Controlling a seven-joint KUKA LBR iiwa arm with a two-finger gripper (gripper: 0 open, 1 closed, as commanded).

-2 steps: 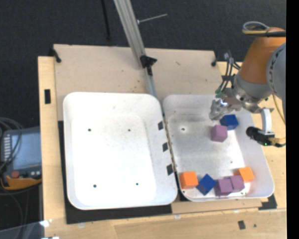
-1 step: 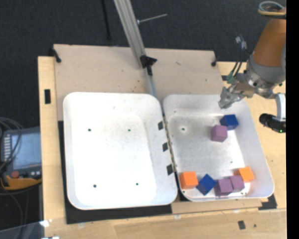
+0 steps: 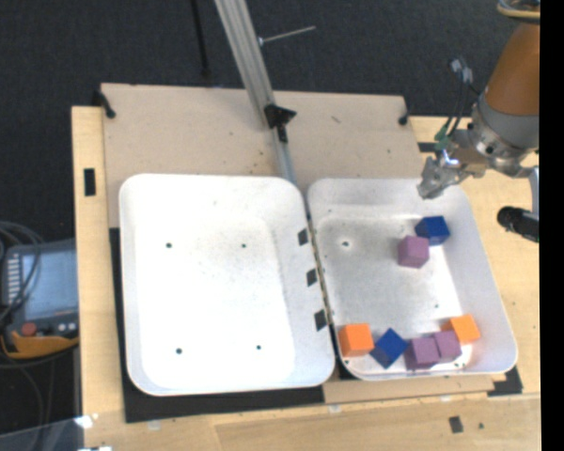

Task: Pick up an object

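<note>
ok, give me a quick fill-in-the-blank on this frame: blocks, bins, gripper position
1. All the blocks lie in the ____ bin.
2. The gripper is above that bin's far ____ corner.
3. The blue block nearest the gripper sits right beside a ____ block.
4. The bin holds ____ orange blocks.

Missing words: right; right; purple; two

White bins (image 3: pixel 216 365) hold blue (image 3: pixel 433 228), purple (image 3: pixel 414 251), orange cubes (image 3: pixel 356 338).

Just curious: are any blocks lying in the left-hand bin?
No, all the blocks lie in the right bin; the left bin shows bare white floor.
</note>
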